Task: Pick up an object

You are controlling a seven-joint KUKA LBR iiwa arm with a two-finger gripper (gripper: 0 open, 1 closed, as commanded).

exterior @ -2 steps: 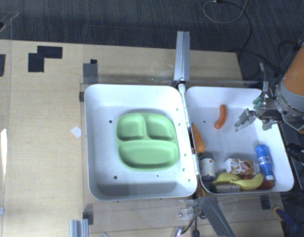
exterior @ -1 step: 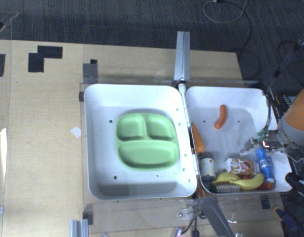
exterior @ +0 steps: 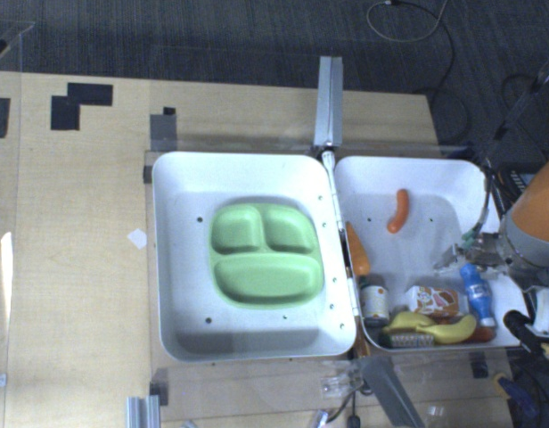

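Camera view puts the blue bottle at the right bin's near right, by the banana; the gripper hangs just over it, probably lining up a grab, grip state hidden. The left bin's green tray sits apart.

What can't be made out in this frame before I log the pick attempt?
- The gripper, camera view: too small and dark against the bin's right wall to tell its state, or whether it touches the blue bottle.
- The arm: cut off by the right edge.
- The small can and the printed packet: labels too blurred to read.
- The banana: its lower side is hidden by the right bin front rim.
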